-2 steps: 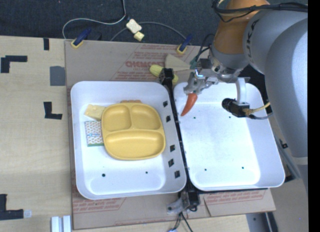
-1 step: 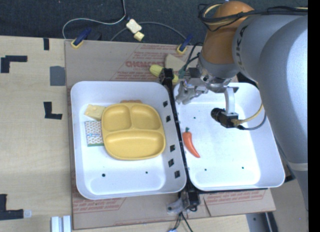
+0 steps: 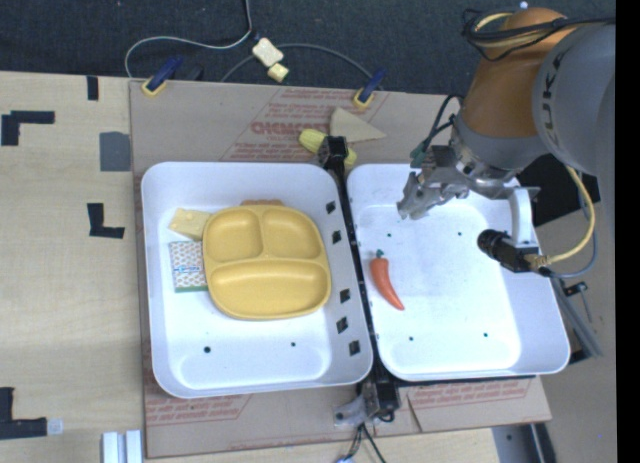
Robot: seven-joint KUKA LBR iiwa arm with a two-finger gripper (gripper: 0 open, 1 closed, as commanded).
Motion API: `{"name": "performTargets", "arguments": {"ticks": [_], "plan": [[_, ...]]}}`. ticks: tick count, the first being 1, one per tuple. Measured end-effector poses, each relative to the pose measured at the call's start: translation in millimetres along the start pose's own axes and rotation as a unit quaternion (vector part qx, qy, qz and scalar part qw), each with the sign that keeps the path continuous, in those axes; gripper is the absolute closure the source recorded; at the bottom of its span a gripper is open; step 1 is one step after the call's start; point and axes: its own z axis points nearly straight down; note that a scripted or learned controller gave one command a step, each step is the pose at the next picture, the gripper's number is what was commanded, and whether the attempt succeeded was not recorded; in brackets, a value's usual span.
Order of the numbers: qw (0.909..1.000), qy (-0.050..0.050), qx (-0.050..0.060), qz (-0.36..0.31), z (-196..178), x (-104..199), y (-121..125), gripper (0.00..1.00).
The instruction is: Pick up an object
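An orange carrot-like toy with a green tip (image 3: 386, 280) lies on the floor of the right bin (image 3: 470, 341), close to its left wall. My gripper (image 3: 413, 203) hangs over the upper part of that bin, above and a little right of the toy, apart from it. Nothing shows between its fingers. In the left bin (image 3: 250, 361) a yellow divided plate (image 3: 266, 260) rests, with a pale yellow wedge (image 3: 187, 221) and a small patterned card (image 3: 186, 265) tucked at its left side.
The grey arm with its orange band (image 3: 510, 71) reaches in from the upper right, and a black hose fitting (image 3: 500, 247) hangs over the right bin. Clamps and a yellow piece (image 3: 325, 141) sit on the cardboard behind the bins.
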Motion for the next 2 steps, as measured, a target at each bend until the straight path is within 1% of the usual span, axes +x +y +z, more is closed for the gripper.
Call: {"name": "performTargets", "arguments": {"ticks": [1, 2], "plan": [[1.0, 0.002, 0.003, -0.004, 34.1, 52.3, -30.2, 1.0], [1.0, 0.001, 0.001, -0.003, 32.4, 49.4, -28.8, 0.0]]}}
